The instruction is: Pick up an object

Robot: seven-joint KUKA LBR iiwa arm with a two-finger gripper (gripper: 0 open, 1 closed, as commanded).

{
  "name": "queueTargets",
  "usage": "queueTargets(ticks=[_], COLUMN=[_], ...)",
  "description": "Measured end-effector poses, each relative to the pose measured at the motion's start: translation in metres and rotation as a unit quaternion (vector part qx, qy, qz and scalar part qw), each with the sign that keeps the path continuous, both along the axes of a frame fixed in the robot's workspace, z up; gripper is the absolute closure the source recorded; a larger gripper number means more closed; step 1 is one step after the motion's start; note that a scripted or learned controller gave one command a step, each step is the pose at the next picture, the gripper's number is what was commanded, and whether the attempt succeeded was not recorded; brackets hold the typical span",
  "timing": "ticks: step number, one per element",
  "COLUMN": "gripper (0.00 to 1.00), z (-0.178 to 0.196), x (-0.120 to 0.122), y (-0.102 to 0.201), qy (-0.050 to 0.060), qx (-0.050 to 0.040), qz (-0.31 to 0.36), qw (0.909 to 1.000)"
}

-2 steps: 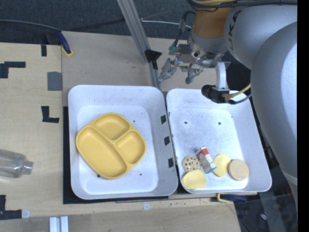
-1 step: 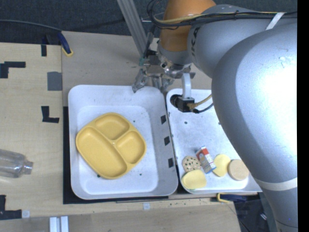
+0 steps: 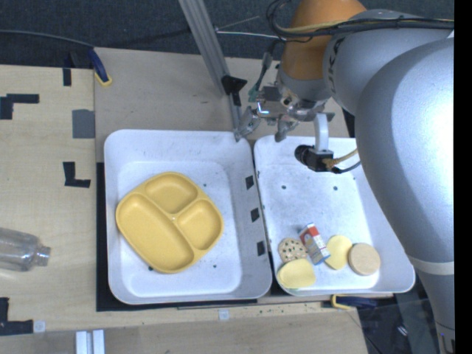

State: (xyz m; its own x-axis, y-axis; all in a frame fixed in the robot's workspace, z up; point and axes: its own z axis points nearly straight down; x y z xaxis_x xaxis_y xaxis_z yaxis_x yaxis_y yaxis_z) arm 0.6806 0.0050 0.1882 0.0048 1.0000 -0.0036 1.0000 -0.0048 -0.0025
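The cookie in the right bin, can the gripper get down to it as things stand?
Probably yes. The cookie lies flat and uncovered, though a small carton sits close beside it. The gripper hangs over the bin's far edge.

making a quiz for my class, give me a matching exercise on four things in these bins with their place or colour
Things:
1. divided plate
2. cookie
3. round wooden disc
4. gripper

Descriptions:
A. brown with dark chips, left of the small red and white packet
B. yellow, lying in the left bin
C. above the far end of the wall between the two bins
D. tan, at the near right corner of the right bin

Pairs: 1-B, 2-A, 3-D, 4-C
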Motion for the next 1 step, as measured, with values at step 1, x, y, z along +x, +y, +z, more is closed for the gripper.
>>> queueTargets(ticks=[1], gripper=[0.0], z=[0.0002], x=[-0.0179], y=[0.0923], qy=[0.0], qx=[0.0028], qz=[0.007], qw=[1.0])
